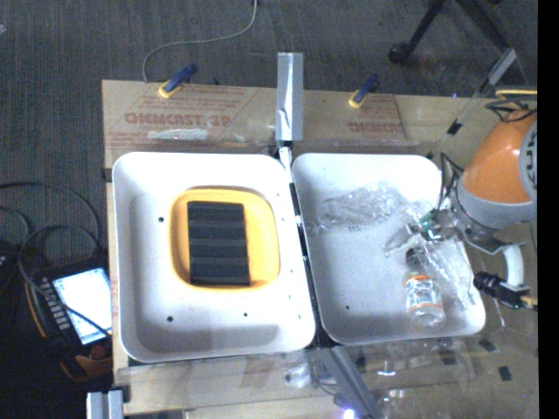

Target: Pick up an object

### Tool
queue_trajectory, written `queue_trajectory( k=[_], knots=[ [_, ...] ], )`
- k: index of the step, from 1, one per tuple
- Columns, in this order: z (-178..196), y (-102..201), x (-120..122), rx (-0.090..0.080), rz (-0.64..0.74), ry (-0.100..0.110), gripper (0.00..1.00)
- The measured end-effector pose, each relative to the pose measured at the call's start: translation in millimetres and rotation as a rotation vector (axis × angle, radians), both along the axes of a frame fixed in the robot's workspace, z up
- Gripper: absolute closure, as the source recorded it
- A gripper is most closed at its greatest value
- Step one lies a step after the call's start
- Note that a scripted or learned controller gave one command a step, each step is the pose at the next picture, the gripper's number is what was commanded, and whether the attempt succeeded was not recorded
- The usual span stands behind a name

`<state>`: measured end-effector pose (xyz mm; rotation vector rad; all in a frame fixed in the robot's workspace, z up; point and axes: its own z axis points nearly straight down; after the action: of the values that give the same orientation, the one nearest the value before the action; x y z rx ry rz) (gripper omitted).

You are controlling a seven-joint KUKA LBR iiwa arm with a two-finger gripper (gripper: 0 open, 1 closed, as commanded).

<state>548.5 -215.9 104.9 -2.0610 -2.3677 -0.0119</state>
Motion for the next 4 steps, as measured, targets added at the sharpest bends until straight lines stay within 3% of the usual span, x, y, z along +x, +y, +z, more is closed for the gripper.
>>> queue_trajectory(
  k=[1,2,3,4],
  knots=[
    [80,38,-35,-0.006,0.053,0.003,1.00],
    [176,28,-50,-0.010,-0.005,0.002,1.00],
    [118,59,2,-0.008,0.060,0.005,1.00],
    [118,59,2,-0.008,0.060,0.004,0.00]
  ],
)
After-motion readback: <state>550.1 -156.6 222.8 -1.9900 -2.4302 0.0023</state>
